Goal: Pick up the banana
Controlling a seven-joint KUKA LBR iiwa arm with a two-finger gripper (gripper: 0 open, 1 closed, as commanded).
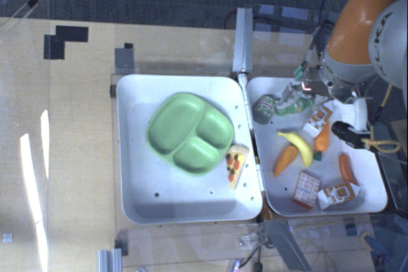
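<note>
The yellow banana (298, 146) lies curved in the middle of the right bin (376, 200), resting against an orange carrot (285, 161). My gripper (298, 93) hangs over the back of that bin, above a green packet (292, 106) and up and behind the banana, well apart from it. Nothing visible is held in the gripper. The arm's orange band (358, 25) is at the upper right.
The right bin also holds a grey can (264, 107), a small carton (318, 118), a second carrot (322, 137), a sausage (346, 168), a red box (306, 190) and a milk carton (338, 195). In the left bin (137, 200) are a green divided plate (190, 132) and a pizza slice (236, 165).
</note>
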